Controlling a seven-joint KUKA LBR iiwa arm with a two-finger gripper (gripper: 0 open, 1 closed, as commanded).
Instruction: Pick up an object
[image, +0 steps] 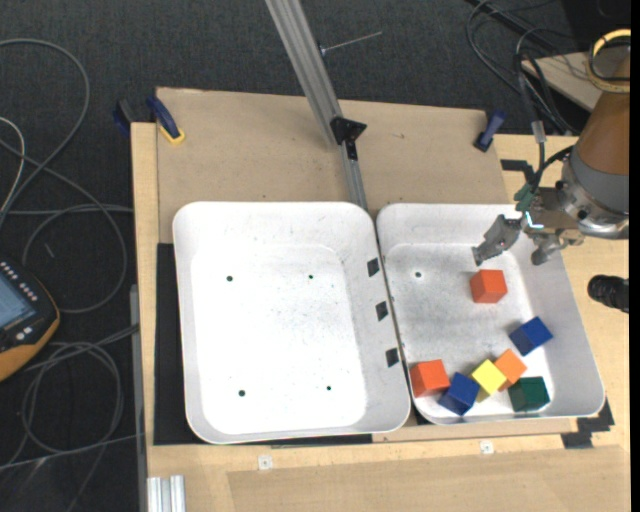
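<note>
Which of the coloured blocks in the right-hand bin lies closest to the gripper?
The orange-red block lying alone in the upper part of the right bin, just below the gripper. The other blocks cluster near the bin's lower edge.

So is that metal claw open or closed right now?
Open: the two-finger gripper has its grey fingers spread apart above the small orange-red cube, with nothing between them.

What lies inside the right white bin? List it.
Right white bin: a lone orange cube below the gripper; near the front rim, orange, blue, yellow and green cubes clustered. Nothing visibly covered.
</note>
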